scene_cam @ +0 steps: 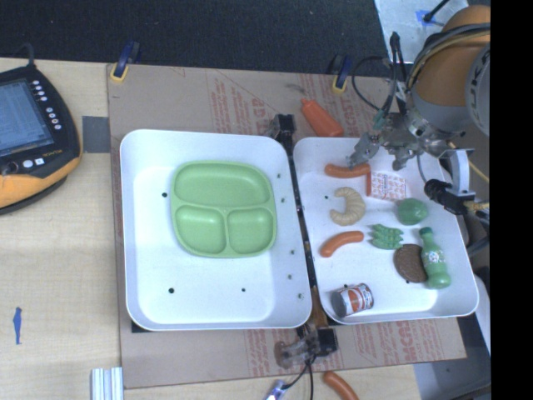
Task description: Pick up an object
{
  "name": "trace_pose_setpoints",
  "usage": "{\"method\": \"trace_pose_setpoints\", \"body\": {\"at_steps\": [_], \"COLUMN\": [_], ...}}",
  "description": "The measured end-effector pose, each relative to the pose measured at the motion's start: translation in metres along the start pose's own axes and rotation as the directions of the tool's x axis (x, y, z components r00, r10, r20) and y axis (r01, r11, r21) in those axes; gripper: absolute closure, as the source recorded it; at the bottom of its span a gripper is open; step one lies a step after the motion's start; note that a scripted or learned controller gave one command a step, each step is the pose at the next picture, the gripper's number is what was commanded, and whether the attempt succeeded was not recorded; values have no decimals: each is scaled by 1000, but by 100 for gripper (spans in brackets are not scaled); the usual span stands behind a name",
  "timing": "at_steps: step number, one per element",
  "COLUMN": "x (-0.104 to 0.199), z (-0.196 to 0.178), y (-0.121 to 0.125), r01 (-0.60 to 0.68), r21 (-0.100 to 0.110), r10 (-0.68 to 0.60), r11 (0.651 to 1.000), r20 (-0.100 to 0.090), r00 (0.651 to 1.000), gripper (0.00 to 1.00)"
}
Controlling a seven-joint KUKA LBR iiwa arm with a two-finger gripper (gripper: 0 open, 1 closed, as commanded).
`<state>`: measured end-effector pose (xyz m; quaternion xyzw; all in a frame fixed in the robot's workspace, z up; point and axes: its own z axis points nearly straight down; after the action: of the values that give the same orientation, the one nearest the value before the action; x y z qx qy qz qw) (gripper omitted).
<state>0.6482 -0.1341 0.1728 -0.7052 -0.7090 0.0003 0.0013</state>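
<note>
Hovering over the far edge of the right-hand shallow white bin (466,302), the grey two-finger gripper (385,151) on the orange-banded arm (454,57) hangs above a crowded spread of toy food. Its dark fingers (365,149) look splayed apart and released, with nothing between them, though cables and glare blur the view and the exact opening is hard to judge.

Just below and to the gripper's left lies the nearest orange-red plastic sausage (346,171); directly beneath sits a small red-and-white checked packet (388,186), with a tan croissant-shaped toy (350,206) a little further on. A round green plastic ball (411,212) rests near the packet.

Crowding appears the main risk: a descent here could land one finger on the sausage and the other on the packet, nudging both aside rather than gripping either. The bin's raised rim, close behind the gripper, could also catch a finger, and the rounded sausage may simply roll free.
</note>
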Motion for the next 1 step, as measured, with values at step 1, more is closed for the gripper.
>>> {"method": "trace_pose_setpoints", "body": {"at_steps": [1], "x": [31], "z": [83], "y": [-82], "r01": [-1], "r21": [5], "r10": [1], "r11": [1000], "r20": [1], "r00": [1000], "gripper": [0]}}
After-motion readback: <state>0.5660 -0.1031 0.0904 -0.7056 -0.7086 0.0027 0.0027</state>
